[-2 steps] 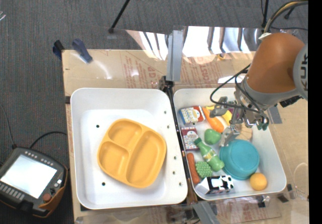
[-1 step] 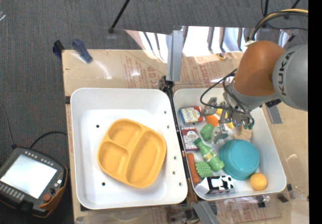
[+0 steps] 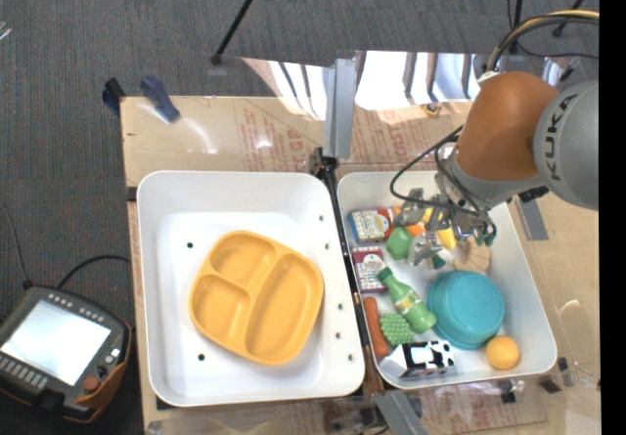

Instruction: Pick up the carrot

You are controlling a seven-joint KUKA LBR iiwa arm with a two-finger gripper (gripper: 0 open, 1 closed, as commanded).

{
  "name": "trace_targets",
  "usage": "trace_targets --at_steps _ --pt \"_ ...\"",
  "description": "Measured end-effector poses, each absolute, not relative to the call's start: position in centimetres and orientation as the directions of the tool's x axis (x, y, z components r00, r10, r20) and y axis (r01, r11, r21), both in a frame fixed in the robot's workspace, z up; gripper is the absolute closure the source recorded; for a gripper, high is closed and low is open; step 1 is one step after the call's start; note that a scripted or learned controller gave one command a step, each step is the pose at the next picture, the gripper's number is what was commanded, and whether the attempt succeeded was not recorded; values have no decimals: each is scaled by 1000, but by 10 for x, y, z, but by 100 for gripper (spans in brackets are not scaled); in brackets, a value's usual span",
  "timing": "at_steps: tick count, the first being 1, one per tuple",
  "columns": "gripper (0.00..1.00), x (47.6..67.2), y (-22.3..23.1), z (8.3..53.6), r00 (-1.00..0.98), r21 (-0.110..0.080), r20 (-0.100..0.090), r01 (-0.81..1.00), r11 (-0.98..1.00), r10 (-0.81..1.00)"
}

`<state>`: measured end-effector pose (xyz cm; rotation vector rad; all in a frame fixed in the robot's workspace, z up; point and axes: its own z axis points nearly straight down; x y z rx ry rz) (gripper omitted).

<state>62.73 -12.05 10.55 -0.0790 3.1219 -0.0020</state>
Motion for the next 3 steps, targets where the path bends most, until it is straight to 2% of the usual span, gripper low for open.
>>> trace_targets --at_steps 1,2,3 --pt "100 540 -111 280 -1000 -1 -14 16 1000 16" --pt "0 538 -111 274 -1000 1 -1 16 1000 16" --pt "0 570 -127 144 -1000 5 15 -10 1000 -10"
